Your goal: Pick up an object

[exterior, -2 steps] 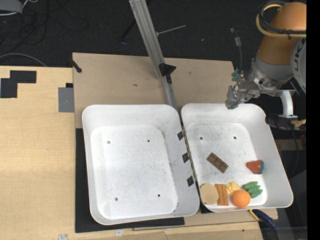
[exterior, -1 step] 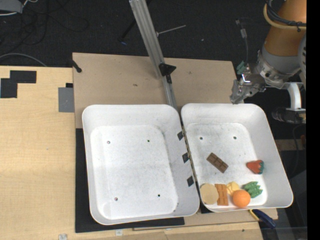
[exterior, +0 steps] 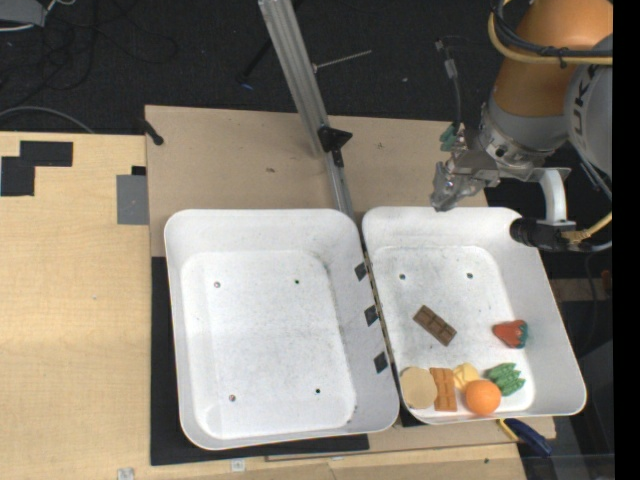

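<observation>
Jaws (exterior: 447, 194) first: we see them at the end of the grey arm (exterior: 545, 78), hanging above the far rim of the right bin (exterior: 455, 228), near its back left corner. They look dark and bunched, and we cannot tell how wide they stand; we see nothing between them.

We count two white bins on the surface (exterior: 230, 158), side by side. The left bin (exterior: 200, 238) shows four small dark dots on its floor. The two bins touch along their inner edges, where we count three small black clips (exterior: 371, 314).

In the right bin we count six small things. One brown chocolate bar (exterior: 434, 325) lies alone near the middle of the floor, tilted. One red piece (exterior: 510, 334) sits near the right wall, well apart from the bar. The other four crowd the near edge: one pale round slice (exterior: 418, 388) at the left, one orange-brown wedge (exterior: 444, 389) touching it, one orange ball (exterior: 482, 397) just beside that, and one green leafy piece (exterior: 506, 377) at the right. We also see a small yellow bit (exterior: 465, 373) behind the ball, but we cannot tell whether it is a separate thing.

All of these lie well apart from the jaws, toward the near side of the bin.

One slanted metal rail (exterior: 300, 78) runs from the top of the view down to the gap between the bins.
</observation>
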`<state>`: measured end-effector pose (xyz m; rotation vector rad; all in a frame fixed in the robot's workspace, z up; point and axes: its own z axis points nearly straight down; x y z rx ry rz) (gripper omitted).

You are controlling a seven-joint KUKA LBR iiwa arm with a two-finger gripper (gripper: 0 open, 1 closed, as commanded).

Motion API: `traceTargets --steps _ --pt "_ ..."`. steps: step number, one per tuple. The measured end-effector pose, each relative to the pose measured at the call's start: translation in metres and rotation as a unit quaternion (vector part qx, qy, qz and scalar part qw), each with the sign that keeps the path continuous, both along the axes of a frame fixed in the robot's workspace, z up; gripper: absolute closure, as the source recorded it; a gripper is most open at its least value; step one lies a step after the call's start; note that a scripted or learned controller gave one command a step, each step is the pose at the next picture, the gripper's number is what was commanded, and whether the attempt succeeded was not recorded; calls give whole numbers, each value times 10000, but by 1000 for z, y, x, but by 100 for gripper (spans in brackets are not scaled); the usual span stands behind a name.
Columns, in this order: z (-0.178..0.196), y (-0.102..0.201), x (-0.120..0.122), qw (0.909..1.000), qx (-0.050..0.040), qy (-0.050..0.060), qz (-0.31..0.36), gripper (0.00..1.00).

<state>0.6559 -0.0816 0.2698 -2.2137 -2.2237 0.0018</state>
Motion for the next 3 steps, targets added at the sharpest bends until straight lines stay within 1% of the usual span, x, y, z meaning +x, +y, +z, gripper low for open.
traceTargets --steps 1,2,3 --pt "-19 55 -16 10000 3 11 -4 100" --pt "-17 101 -25 10000 0 4 0 100" --pt "-36 146 -40 10000 -3 15 -4 100"
